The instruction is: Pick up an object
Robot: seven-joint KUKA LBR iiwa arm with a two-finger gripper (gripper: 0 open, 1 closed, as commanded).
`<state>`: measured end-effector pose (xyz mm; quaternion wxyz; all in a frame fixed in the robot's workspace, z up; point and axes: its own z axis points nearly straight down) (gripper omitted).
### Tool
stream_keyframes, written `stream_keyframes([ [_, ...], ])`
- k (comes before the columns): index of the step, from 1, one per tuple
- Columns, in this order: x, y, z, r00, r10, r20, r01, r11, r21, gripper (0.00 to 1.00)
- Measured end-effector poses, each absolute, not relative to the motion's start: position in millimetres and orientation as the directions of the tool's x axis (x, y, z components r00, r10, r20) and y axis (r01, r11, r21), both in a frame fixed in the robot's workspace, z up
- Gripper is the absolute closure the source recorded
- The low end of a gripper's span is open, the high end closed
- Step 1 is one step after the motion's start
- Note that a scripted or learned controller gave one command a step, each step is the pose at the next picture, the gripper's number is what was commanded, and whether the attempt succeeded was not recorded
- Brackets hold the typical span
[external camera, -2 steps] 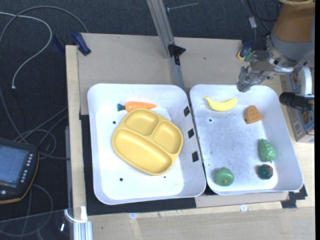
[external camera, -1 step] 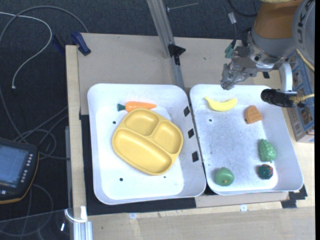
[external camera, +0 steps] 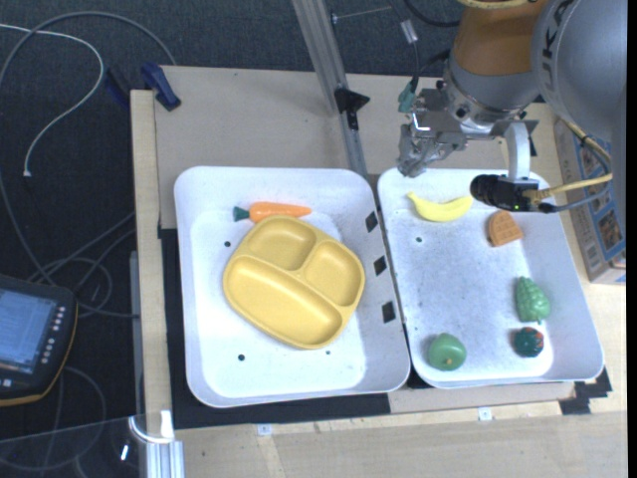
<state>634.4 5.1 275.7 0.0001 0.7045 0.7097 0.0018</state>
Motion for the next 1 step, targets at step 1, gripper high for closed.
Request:
stream_keyframes([
  [1,637.8,61.5,276.3,-0.007,1.000,0.002,1.000,0.007,0.003,1.00],
])
